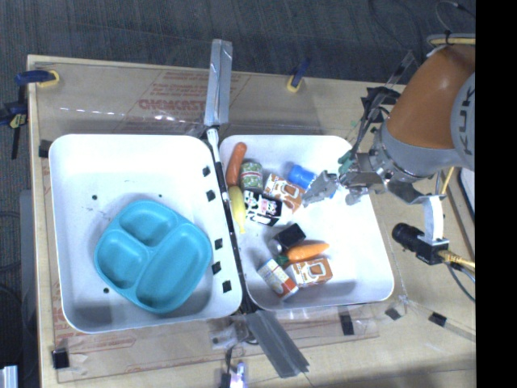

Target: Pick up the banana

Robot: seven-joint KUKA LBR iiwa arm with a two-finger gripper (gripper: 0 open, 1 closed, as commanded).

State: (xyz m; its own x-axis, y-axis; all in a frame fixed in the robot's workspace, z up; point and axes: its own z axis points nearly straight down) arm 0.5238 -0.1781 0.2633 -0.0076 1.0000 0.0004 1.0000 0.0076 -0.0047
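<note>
Banana (237, 208) lay untouched against the right bin's (380, 241) nine-o'clock wall, so pickup remained undone, while the gripper (321, 188), grasping nothing, hovered toward two o'clock, its opening impossible to judge.

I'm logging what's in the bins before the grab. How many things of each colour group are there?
Blue: 2, divided plate and small blue item
Yellow: 1, banana
Orange-red: 2, hot dog and carrot
Printed packs and cans: 5
Black: 1, block
Total: 11
</note>
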